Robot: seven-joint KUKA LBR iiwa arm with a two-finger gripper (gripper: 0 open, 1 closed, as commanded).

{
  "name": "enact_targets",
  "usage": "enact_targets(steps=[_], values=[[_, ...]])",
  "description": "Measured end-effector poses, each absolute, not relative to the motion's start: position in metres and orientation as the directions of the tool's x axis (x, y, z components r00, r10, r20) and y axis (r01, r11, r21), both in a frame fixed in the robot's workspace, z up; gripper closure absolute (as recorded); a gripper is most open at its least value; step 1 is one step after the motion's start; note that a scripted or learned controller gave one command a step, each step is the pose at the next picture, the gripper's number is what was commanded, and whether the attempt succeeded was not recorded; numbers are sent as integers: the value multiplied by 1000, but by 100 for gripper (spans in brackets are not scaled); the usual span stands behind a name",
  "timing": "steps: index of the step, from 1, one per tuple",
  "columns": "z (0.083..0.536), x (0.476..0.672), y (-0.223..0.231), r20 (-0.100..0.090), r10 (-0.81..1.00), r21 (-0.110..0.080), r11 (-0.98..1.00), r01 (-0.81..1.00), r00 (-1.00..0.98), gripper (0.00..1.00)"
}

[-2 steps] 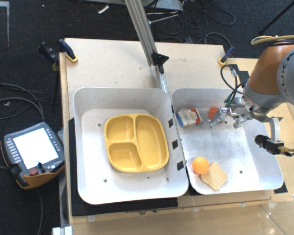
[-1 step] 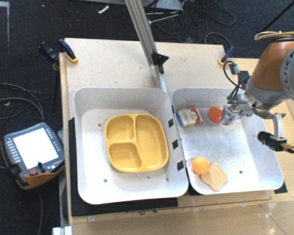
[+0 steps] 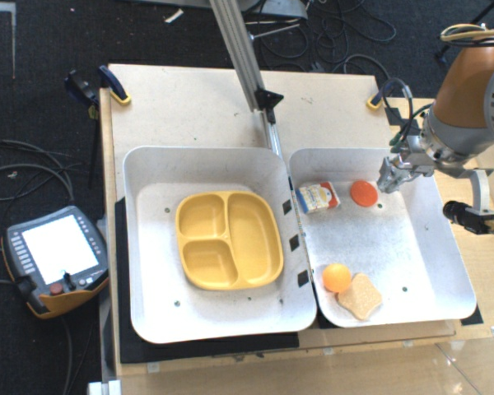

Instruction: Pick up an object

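Left bin (image 3: 148, 220): holds a yellow three-compartment plastic plate (image 3: 229, 239), lying flat near the middle. Judged stiff, light and smooth; its shallow rim offers the only purchase, so it is a poor candidate.

Right bin (image 3: 445, 262): four items. A small white carton with blue and orange print (image 3: 318, 197) lies on its side near the back-left corner; judged light and slightly crushable, best taken across its narrow faces. Just to its right, a small red-orange round object (image 3: 363, 192), low and domed, rests on the bin floor; judged light, firm and liable to roll or slip, so it should be taken across its widest part. Near the front, a small orange ball-shaped fruit (image 3: 337, 277) touches a tan slice-shaped piece resembling bread (image 3: 361, 296); the ball would likely roll, the slice looks soft and compressible.

End effector (image 3: 389, 179): low over the right bin, just right of the red-orange object, which appears the likely target. Whether it is wide or narrow cannot be told; nothing is seen held.
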State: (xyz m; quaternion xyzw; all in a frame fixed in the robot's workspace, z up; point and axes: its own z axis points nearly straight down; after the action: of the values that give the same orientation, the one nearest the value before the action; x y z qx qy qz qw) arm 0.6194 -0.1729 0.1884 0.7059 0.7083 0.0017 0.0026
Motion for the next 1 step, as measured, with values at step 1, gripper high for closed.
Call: enact_targets(steps=[1], values=[[253, 619, -171, -2, 1000, 7, 3, 1000, -3, 100]])
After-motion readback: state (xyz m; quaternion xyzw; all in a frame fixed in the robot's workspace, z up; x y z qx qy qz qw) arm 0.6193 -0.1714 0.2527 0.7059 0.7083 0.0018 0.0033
